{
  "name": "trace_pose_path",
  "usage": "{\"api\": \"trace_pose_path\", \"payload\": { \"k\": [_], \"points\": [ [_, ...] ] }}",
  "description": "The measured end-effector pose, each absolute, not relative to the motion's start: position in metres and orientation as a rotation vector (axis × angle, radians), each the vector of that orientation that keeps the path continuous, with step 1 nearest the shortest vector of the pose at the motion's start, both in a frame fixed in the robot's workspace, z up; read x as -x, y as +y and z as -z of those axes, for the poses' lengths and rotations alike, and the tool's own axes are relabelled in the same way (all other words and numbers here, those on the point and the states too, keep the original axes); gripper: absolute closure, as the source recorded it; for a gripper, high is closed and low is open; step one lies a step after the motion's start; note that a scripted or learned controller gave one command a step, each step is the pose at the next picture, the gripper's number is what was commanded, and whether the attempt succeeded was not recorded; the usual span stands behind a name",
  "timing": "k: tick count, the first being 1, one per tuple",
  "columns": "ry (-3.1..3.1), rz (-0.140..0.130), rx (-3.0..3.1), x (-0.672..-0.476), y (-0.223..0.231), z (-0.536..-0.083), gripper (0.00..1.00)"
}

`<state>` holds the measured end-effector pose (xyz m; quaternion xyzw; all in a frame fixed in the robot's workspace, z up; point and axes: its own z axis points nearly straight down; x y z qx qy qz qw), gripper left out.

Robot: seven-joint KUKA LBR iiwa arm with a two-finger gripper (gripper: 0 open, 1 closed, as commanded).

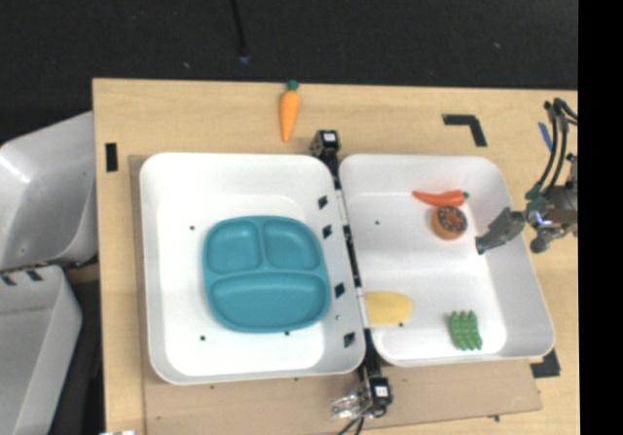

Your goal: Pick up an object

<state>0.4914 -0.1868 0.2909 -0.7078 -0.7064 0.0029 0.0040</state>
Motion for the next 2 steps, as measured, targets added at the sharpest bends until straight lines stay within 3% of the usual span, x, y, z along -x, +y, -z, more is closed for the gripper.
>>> {"api": "trace_pose_path", "payload": {
  "k": [1, 2],
  "points": [
    [-2.225, 0.0, 2.221, -0.493, -0.186, -0.297, 0.0],
    [-2.22, -0.004, 2.219, -0.498, -0.185, -0.234, 0.0]
  ]
}}
